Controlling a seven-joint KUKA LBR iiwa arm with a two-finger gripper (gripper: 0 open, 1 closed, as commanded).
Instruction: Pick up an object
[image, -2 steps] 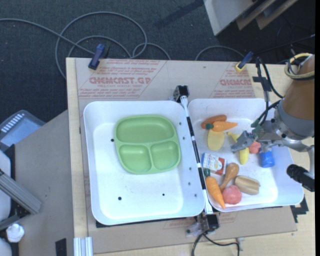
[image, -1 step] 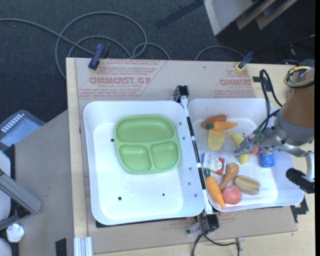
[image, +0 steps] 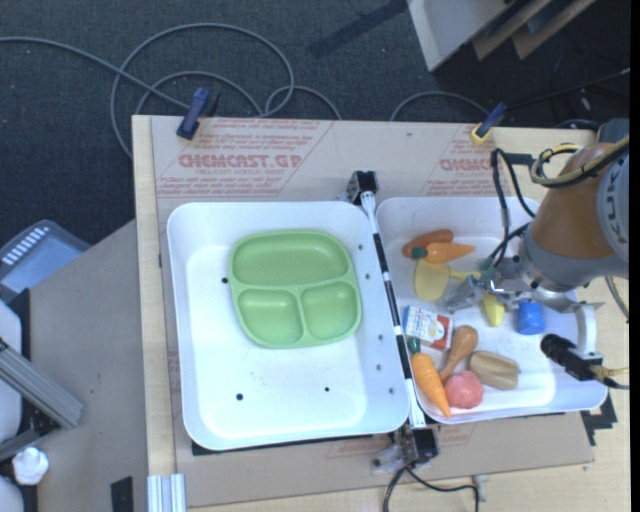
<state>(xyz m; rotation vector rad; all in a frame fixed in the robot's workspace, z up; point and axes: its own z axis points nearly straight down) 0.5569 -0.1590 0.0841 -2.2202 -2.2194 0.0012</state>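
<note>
My tool (image: 478, 290) hovers over the right bin's (image: 570, 400) toy food, grip state unclear; next, descend on one piece.

A dark grey carpeted floor (image: 90, 110) is seen around the bench, with thin grey cables (image: 200, 65) looped across it. The bench top (image: 300, 150) is covered by brown printed board, held by a blue clamp (image: 194, 112) at its far edge. Pale furniture (image: 480, 25) is seen at the upper right
</note>
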